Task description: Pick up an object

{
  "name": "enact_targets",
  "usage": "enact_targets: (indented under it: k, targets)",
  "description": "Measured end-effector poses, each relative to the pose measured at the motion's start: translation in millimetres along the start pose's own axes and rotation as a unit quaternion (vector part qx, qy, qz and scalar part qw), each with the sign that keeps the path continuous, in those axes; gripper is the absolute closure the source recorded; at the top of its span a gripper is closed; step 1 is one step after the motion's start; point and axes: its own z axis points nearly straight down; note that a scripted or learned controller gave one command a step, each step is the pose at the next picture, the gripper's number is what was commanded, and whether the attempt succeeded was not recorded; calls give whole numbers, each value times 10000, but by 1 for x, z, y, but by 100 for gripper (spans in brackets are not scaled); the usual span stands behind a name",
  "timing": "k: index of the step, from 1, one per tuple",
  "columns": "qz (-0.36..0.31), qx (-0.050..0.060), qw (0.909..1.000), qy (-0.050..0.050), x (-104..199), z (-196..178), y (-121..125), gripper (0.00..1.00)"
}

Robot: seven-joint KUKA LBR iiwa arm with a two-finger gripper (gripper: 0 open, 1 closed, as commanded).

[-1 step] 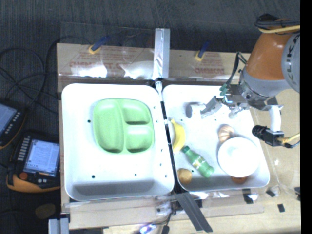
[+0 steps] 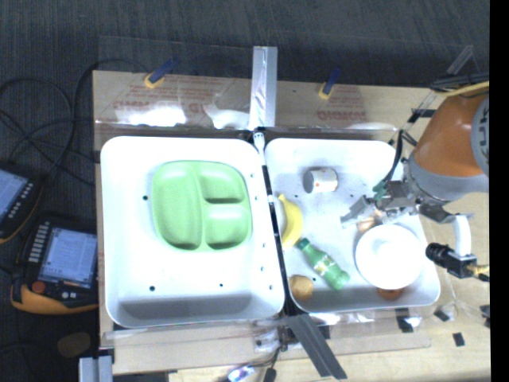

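My gripper (image 2: 372,206) hangs over the right part of the right bin (image 2: 347,151), just above the upper left rim of a white bowl (image 2: 387,258). A small tan object (image 2: 367,226) lies right beneath the gripper, against the bowl. Further left in the same bin are a small grey and white cup (image 2: 320,180) on its side, a yellow banana (image 2: 291,221) along the left wall, a green bottle (image 2: 324,264) lying at a slant, and a brown round object (image 2: 301,285) in the front left corner. No object can be seen hanging from the gripper.
The left bin (image 2: 119,293) holds a green divided plate (image 2: 200,204). An orange object (image 2: 390,294) peeks out under the bowl's front rim. The arm's orange band (image 2: 449,142) rises over the right bin's right wall. Tablets and cables lie left of the bench.
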Motion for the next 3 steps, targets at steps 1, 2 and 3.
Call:
enact_targets:
  k: [1, 2, 3]
  targets:
    - [-2937, -144, 9557, -123, -17, 54, 18, 0]
    - [37, -18, 10000, -6, -19, 24, -8, 0]
    - [-1247, -22, 9922, -6, 36, 63, -19, 0]
